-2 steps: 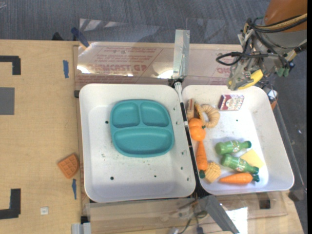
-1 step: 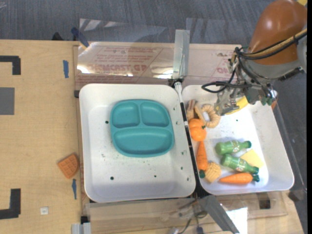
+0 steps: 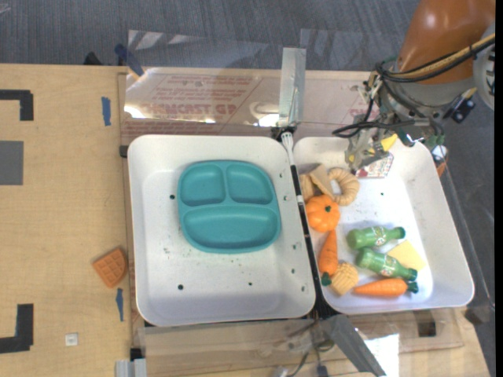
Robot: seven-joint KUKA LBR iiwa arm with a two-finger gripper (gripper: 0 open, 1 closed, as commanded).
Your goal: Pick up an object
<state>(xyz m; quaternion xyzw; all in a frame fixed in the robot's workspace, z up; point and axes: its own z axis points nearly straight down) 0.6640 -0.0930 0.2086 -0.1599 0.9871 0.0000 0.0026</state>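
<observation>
So on my feed I've got the two white bins side by side. Left bin [image 3: 149,289] has just a teal divided plate [image 3: 229,206] sitting a bit above its middle, three compartments, nothing in them.

Right bin [image 3: 448,234] is where all the toy food is. Up by the divider there's a tan pretzel-ish ring [image 3: 343,185] with a beige piece [image 3: 321,184] next to it, and a little orange pumpkin [image 3: 322,214] just below those. Under the pumpkin a carrot [image 3: 328,249] stands roughly upright, with a corn cob piece [image 3: 344,277] at its lower end. Two green bottles [image 3: 376,236] [image 3: 386,265], a yellow cheese wedge [image 3: 409,254] and a second carrot [image 3: 380,288] lying flat fill the lower right.

My gripper [image 3: 363,157] hangs over the right bin's top edge, near the pretzel ring but apart from it. Can't tell how far it's spread, too cluttered there, and I see nothing in its grasp.

Outside, an orange waffle toy [image 3: 111,266] lies on the wooden board [image 3: 55,210] left of the bins.
</observation>
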